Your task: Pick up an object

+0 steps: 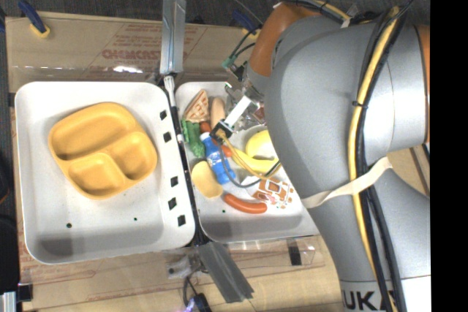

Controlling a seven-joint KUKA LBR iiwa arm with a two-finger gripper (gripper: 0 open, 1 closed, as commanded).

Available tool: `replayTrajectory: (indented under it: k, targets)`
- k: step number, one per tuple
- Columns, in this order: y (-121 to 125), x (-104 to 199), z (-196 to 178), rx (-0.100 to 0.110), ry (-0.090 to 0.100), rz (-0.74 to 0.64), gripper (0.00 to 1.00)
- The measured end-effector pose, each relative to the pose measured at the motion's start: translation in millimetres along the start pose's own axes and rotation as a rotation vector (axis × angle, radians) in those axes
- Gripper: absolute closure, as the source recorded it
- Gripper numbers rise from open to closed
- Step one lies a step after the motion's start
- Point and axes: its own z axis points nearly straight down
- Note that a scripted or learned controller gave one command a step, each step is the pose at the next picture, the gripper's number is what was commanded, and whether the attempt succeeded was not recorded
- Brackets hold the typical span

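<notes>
Jaw state cannot be told; gripper (235, 115) hangs low over crowded right bin (292, 226), where touching blue bottle (216, 161), green item (191, 137) and sausage (246, 204) invite a glancing, failed grasp.

I can read "UKA" on the arm's base (369, 297) at near right. Red print on the cardboard (131, 47) looks too blurred to read.

Bench (88, 40): brown cardboard-covered top, printed lettering along the far edge. Bears two shallow white bins side by side, touching along a black-clipped divider: left bin (44, 230), right bin (252, 229). Blue clamp (34, 17) at the far left corner, another (244, 18) mid far edge.
</notes>
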Motion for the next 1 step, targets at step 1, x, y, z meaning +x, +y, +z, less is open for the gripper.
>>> replayTrajectory:
  k: [1]
  targets:
    - [-5.4,-78.2,1.9,0.004,-0.003,0.413,0.0]
